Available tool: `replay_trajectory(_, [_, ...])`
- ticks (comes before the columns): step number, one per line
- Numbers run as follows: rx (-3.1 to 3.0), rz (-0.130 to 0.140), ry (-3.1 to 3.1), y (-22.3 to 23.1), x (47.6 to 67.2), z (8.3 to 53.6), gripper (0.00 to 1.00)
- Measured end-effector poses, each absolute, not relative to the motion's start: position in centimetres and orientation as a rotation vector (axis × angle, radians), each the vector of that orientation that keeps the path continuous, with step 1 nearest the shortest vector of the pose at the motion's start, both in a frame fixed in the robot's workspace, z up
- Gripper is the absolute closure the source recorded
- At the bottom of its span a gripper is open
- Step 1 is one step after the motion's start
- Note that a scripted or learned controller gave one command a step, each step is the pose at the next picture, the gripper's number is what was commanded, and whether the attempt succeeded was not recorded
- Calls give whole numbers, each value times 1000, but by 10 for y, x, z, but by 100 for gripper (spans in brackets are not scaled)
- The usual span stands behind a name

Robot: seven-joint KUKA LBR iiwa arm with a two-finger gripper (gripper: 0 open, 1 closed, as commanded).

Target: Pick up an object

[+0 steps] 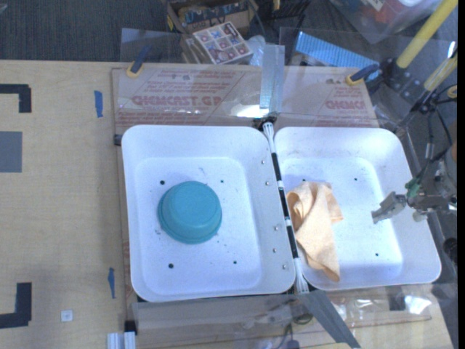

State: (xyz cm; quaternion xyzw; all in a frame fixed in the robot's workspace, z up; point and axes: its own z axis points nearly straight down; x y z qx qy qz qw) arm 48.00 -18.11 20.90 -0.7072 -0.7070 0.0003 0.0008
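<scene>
A teal bowl (190,211) lies upside down in the left bin (145,151), left of that bin's middle. An orange cloth (315,225) lies crumpled in the right bin (363,155), against its left wall. My gripper (386,209) reaches in over the right bin's right side, low above the floor. It is about a hand's width to the right of the cloth and touches neither object. Nothing shows in its grasp.
The two white bins meet at a central divider (280,195). Clear plastic sheets and clamps stand behind the bins, with boxes and clutter beyond. Wooden bench top (58,195) stretches to the left. Cables and hardware crowd the right edge.
</scene>
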Motion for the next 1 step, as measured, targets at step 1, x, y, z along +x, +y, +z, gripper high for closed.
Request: replay_trajectory(1, [-2100,-10,-2354,-142,530,90,0])
